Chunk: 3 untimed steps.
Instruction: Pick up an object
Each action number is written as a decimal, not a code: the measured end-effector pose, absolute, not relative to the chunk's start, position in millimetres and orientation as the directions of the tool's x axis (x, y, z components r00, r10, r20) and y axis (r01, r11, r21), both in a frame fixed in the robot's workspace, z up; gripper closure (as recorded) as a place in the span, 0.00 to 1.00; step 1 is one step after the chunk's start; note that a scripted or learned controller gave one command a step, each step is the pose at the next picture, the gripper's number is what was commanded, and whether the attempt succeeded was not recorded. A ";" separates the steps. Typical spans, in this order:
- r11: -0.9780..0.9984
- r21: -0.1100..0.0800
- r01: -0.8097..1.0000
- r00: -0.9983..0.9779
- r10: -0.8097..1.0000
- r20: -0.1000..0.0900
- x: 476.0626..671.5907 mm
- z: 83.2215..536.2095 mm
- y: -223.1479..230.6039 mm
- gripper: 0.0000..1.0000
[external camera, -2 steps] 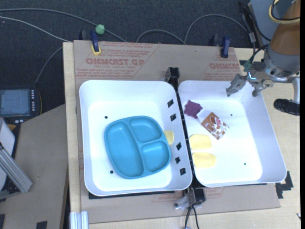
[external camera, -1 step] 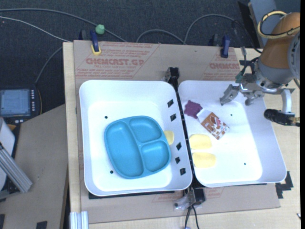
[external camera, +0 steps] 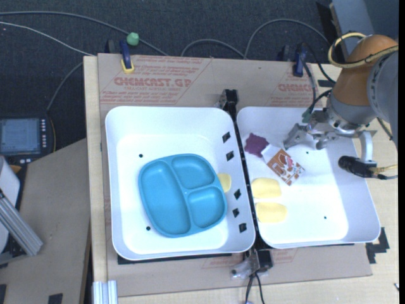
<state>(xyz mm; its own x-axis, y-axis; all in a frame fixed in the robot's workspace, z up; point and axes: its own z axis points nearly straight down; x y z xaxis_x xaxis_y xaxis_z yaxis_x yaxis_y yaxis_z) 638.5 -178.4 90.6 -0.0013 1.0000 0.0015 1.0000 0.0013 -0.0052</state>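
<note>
just left of pincer, packet

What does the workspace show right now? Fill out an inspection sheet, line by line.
Surface: bench with printed board, bearing a left bin and a right bin side by side.
Job's things: in the right bin, a purple piece, a small printed packet and two pale yellow pieces.
Clutter: blue divided tray in the left bin, with a small yellow piece at its right edge.
Grippers: gripper low over the right bin's upper part, near the packet; nothing seen between its fingers.
Cables: thin wires looping behind the bench.
Surroundings: blue clamps on the far edge; small screen at left; dark floor.
</note>
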 end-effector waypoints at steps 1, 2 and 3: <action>0.002 0.001 1.000 -0.002 1.000 0.001 640.5 105.6 -178.3 1.00; 0.001 0.006 1.000 -0.001 1.000 -0.001 644.3 169.9 -176.2 1.00; 0.002 0.006 1.000 -0.002 1.000 -0.001 645.6 224.3 -176.1 1.00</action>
